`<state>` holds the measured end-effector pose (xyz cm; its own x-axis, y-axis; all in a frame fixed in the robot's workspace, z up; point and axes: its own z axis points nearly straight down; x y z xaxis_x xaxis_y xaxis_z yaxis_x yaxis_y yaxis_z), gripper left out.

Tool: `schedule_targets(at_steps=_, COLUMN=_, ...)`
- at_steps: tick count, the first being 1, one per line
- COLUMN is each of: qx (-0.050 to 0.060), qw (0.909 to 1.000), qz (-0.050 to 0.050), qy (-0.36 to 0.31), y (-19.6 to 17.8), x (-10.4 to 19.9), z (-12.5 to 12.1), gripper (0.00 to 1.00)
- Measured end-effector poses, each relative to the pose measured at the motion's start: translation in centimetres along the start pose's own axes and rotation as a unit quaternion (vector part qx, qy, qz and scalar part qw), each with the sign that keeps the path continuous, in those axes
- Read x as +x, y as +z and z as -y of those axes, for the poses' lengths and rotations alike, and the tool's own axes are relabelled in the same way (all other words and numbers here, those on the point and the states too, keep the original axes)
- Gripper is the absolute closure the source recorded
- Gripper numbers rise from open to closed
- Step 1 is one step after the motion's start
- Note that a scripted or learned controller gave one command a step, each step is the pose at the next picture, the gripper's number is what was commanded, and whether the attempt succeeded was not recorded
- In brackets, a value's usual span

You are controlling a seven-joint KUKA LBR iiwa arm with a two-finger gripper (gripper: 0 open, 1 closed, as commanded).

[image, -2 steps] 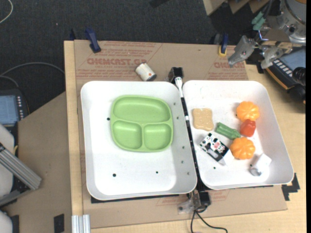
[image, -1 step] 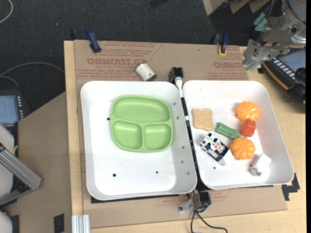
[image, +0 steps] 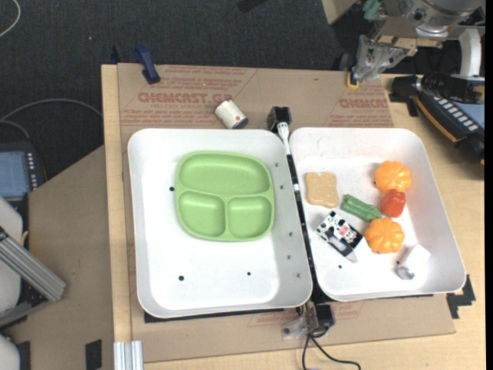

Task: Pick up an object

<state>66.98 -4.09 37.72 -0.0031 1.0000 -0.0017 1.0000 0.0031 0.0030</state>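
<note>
Two white bins sit side by side on the bench. The left bin (image: pixel 154 268) holds a green divided plate (image: pixel 225 195), lying flat near its centre. The right bin (image: pixel 439 206) holds all the loose items, so any pick has to happen there.

Contents of the right bin, by clock face from its centre: a slice of toast (image: pixel 320 188) at about 10 o'clock; an orange pumpkin (image: pixel 393 176) at about 1 o'clock; a red block (image: pixel 393 203) just below it, touching or nearly so; a green stick (image: pixel 360 207) near centre, lying at a slant; a second orange pumpkin (image: pixel 384 235) at about 5 o'clock; a black-and-white patterned piece (image: pixel 340 232) at about 7 o'clock; a small grey bit (image: pixel 405 269) near the 5 o'clock rim.

The gripper (image: pixel 368 62) hangs above the bench beyond the right bin's 12 o'clock edge, well apart from every item. It grips nothing; its finger spacing I cannot tell.

Judgement: pick not yet begun. The toast lies by itself and looks like the least crowded target; the pumpkin, block and stick cluster risks a nudge.
</note>
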Motion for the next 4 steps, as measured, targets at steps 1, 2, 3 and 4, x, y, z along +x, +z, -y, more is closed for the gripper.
schedule_targets(at_steps=1, qx=0.008, qw=1.0000, qz=-0.002, qy=-0.002, y=12.2, x=6.8, z=0.6, gripper=1.00)
schedule_targets(at_steps=2, qx=0.006, qw=1.0000, qz=-0.003, qy=-0.003, y=15.1, x=15.0, z=6.6, gripper=1.00)
schedule_targets(at_steps=3, qx=-0.001, qw=1.0000, qz=-0.003, qy=-0.003, y=10.1, x=21.8, z=8.3, gripper=1.00)
schedule_targets(at_steps=4, qx=0.007, qw=1.0000, qz=-0.001, qy=-0.002, y=16.6, x=27.0, z=11.7, gripper=1.00)
